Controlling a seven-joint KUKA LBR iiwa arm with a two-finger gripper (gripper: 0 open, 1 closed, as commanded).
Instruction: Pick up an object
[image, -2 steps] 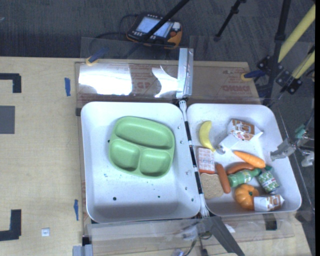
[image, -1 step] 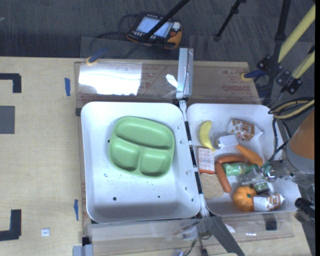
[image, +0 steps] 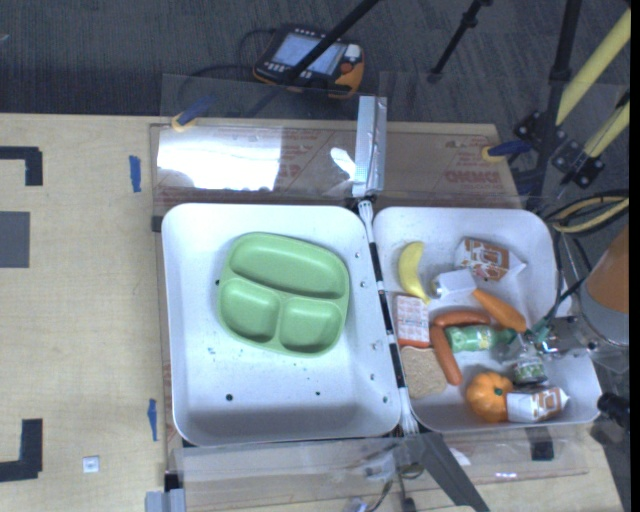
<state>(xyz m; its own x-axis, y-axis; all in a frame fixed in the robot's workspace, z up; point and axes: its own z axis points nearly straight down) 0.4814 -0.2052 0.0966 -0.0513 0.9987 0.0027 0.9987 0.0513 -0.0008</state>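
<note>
The right bin (image: 530, 225) holds a heap of toy food: a yellow banana (image: 412, 270), a brown-and-white carton (image: 488, 260), an orange carrot (image: 498, 308), a red sausage (image: 447, 350), a green packet (image: 468, 338), an orange fruit (image: 487, 395) and a small white carton (image: 537, 403). My gripper (image: 532, 348) reaches in from the right and is low over the pile, just right of the green packet and above the orange fruit. Its tips are lost among dark parts and clutter.
In the left bin (image: 190, 330) lies a green divided plate (image: 283, 292). A red-and-white packet (image: 411, 318) and a tan bread slice (image: 425, 375) lie by the divider between the bins. Cables and the arm's orange band (image: 612, 282) crowd the right edge.
</note>
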